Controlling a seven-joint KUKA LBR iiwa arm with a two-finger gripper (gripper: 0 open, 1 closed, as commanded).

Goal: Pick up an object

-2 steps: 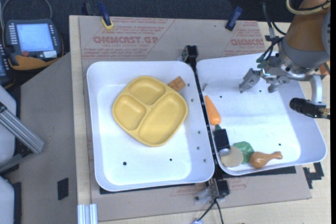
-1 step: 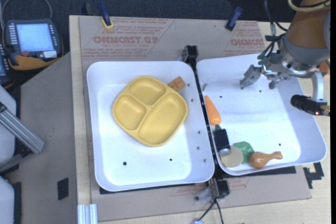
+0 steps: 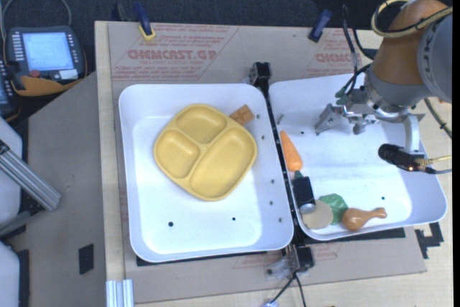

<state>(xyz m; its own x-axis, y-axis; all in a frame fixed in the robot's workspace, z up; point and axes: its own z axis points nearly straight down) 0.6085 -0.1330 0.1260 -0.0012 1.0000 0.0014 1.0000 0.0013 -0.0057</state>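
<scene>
Two white bins sit side by side on the worktop. Left bin (image 3: pixel 144 226) holds a yellow tray (image 3: pixel 205 151). Right bin (image 3: pixel 424 208) holds a carrot (image 3: pixel 290 152) at its left edge and a drumstick (image 3: pixel 363 216) lower down. Gripper (image 3: pixel 343 118) hovers upper right, jaws open, gripping nothing.

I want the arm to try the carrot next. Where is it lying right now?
The carrot lies in the right bin, against its left wall, just above a black block and left of the gripper.
</scene>
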